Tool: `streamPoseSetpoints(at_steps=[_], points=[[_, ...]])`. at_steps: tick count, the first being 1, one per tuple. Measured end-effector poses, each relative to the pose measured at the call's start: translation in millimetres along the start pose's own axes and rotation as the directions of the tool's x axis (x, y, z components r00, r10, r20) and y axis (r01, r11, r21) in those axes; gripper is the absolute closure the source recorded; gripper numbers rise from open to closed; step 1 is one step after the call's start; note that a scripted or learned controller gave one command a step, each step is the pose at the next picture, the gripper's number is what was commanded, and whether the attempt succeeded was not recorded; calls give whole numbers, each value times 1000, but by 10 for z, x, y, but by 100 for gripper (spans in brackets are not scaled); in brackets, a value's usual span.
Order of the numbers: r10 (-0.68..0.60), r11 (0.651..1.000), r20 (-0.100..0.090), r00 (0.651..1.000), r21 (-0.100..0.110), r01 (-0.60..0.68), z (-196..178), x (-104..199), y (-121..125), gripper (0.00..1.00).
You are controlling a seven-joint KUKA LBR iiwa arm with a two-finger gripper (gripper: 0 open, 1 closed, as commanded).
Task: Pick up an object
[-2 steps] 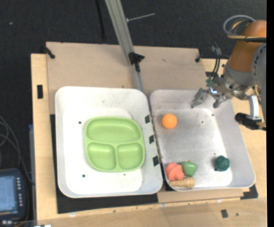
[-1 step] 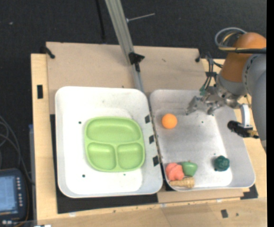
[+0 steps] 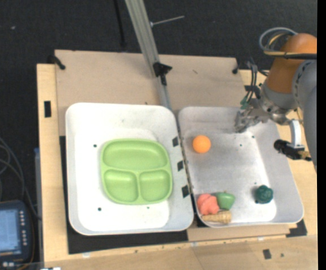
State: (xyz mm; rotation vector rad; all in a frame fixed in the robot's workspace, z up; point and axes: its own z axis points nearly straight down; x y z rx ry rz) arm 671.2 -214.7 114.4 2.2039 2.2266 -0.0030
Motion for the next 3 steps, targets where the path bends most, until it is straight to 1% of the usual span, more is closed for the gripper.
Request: streamPoseSetpoints(at_steps=[1,2,3], points=[[4,1000,-4,1000,-4,-4,-658,-28,53,100],[3,1000,-5,1000,-2,-3,-1109,-53,49,100],[5,1000,-4,1000,-5,-5,-1758,-23,70,100]])
